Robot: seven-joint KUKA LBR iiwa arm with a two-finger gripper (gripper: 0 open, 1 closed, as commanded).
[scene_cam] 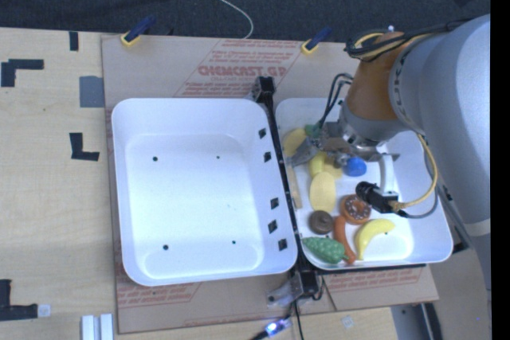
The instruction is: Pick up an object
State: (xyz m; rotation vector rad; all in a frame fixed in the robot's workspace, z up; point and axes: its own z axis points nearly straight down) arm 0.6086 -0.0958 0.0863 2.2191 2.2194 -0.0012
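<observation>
My gripper (328, 149) hangs low over the left half of the right bin (426, 247), among a pile of toy food. Directly under and beside it lie a small yellow piece (318, 166) and a blue ball (355, 166). A yellow lemon-like piece (295, 140) sits to its left by the bin wall. Nearer the camera are a larger yellow piece (323, 191), a brown-and-orange doughnut (355, 209), a small brown round piece (321, 221), an orange carrot (343, 232), a banana (373, 233) and a green leafy piece (325, 250). The wrist hides what is between the gripper's tips.
The left bin (191, 187) stands beside the right one, with a black divider (275, 171) between them. A thin wooden stick (295, 189) lies along the right bin's left wall. A black cable (398, 207) loops from the wrist over the bin. The grey arm (446, 115) covers the right side.
</observation>
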